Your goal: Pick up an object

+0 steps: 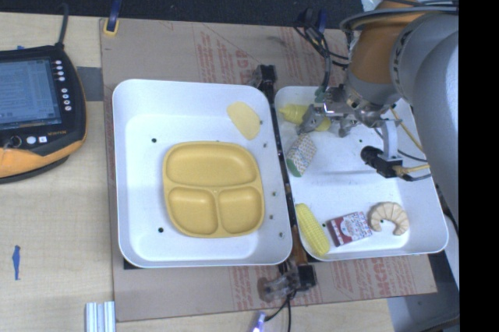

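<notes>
Overhead, metal end effector (323, 118), finger state unclear, near ridged corn cob (312, 230), curved croissant (389, 217), smooth three-compartment yellow tray (213, 188).

Pale wooden bench (47, 245), overlaid with a brown cardboard sheet (195, 42) spreading beneath the gripper (327, 117) and well out to its view-left. On the sheet, two white bins touching side by side: right bin (425, 243) directly under the gripper, left bin (125, 167) just beside it. Far view-left of the gripper, off the sheet, an orange-and-black control pendant (35, 108) flat on the wood.
</notes>
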`<state>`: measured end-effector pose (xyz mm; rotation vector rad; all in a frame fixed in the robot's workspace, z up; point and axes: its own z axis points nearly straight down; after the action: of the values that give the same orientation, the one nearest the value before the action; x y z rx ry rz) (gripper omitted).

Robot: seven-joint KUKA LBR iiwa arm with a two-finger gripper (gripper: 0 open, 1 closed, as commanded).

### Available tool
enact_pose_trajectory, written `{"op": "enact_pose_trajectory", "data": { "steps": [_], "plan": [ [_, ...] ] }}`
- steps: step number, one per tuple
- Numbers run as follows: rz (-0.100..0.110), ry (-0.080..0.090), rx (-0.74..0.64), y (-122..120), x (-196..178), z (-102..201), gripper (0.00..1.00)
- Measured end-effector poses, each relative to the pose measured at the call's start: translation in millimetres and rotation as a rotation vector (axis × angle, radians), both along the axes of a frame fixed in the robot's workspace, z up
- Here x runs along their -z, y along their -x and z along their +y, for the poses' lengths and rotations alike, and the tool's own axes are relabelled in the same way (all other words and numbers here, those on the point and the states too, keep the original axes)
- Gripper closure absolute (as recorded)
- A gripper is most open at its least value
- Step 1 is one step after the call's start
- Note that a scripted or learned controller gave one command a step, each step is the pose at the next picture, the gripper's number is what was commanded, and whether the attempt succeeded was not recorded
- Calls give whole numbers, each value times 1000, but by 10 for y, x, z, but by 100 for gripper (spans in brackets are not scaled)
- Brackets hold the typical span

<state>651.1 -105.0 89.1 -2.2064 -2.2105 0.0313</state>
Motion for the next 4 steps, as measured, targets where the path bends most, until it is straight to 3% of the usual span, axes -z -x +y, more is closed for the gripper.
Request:
{"op": "enact_pose_trajectory", "data": {
  "steps": [2,3,4],
  "plan": [
    [-4,-3,-3,-14,-7,69,0],
    [-8,-5,-2,-18,-6,-57,0],
    [-10,-3,-3,-23,-7,71,0]
  ]
}}
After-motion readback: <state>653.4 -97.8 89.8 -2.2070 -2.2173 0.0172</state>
